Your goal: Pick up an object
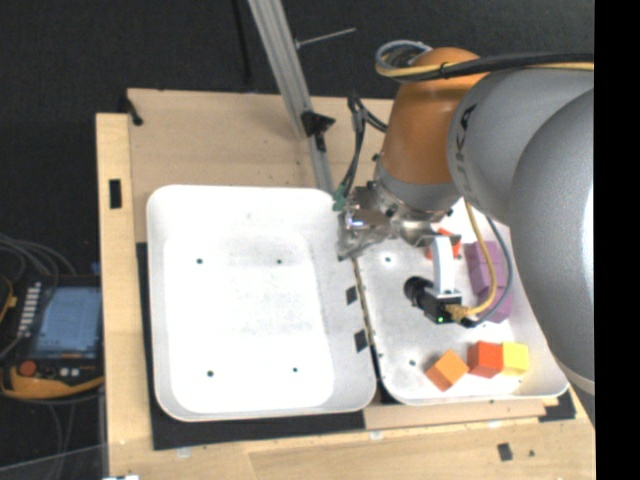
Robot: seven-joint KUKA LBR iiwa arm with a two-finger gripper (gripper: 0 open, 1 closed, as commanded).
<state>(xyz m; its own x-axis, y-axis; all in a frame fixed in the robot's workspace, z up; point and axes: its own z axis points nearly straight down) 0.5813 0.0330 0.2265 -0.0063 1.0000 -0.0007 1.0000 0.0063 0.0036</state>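
Note:
The arm reaches in from the right, its orange band above the wrist. My gripper (357, 236) hangs low over the upper left corner of the right bin (400, 373), near the ridge between the two bins. Nothing shows between its tips. At the right bin's front lie an orange block (448, 369), a red-orange block (487, 357) and a yellow block (515, 356), close together. A purple piece (484, 268) sits at the bin's right side, partly under the arm, with a small red and white item (441, 249) beside it.
The left bin (240, 298) is white with a few dark specks. A slanted metal rail (290, 78) rises behind the bins. A black cable connector (425, 296) dangles from the wrist over the right bin. A handheld pendant (60, 328) lies off the bench at left.

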